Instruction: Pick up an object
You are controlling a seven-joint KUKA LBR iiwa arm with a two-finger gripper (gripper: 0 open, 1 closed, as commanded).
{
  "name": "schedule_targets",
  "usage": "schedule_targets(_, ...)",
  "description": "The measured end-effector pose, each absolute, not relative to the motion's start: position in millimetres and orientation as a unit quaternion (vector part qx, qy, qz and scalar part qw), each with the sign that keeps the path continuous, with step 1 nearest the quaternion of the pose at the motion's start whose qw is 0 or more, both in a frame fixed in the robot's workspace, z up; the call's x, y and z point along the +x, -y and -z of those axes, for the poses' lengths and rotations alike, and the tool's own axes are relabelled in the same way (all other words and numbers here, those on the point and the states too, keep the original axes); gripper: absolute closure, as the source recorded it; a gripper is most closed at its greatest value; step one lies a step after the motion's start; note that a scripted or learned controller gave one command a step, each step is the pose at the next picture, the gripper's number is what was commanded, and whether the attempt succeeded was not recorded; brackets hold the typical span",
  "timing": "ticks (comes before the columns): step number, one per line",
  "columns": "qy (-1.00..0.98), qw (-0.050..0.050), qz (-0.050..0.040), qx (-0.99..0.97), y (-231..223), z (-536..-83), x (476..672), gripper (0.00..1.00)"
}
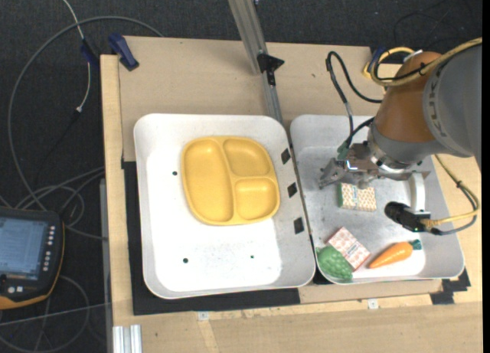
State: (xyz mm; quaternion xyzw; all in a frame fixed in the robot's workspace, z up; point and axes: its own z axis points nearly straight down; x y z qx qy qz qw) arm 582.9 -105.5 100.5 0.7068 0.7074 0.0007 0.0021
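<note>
Hovering Over a Patterned Packet in the Right Bin

Hanging low in the right bin (436,191), the gripper (360,178) sits directly above a small patterned packet (357,197), which lies flat on the bin floor just below it. Whether it is open or closed cannot be told from this slanted view, and nothing is visibly held.

The packet looks light and thin, probably soft-sided, so it may buckle or slide on the smooth white floor; pinching across its shorter width seems the safest hold. It is nearly square, its slightly longer side running across the bin.

Further toward the near rim from the gripper lie a second packet (349,247), a green piece (334,261) touching it, and a toy carrot (393,253). The carrot appears rigid and smooth, its long axis tilted, leafy end pointing up and away toward the arm side. A yellow divided plate (230,178) rests well apart in the left bin (161,191) on the counter (191,68).
</note>
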Motion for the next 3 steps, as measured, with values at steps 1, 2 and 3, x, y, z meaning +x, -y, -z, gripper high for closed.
schedule_targets(1, -0.708, 0.004, -0.0035, 0.707, 105, -115, 584.9, 1.00)
schedule_targets(2, -0.707, 0.003, -0.0019, 0.707, 115, -173, 584.0, 1.00)
schedule_targets(3, -0.708, 0.003, -0.0025, 0.707, 115, -227, 586.0, 1.00)
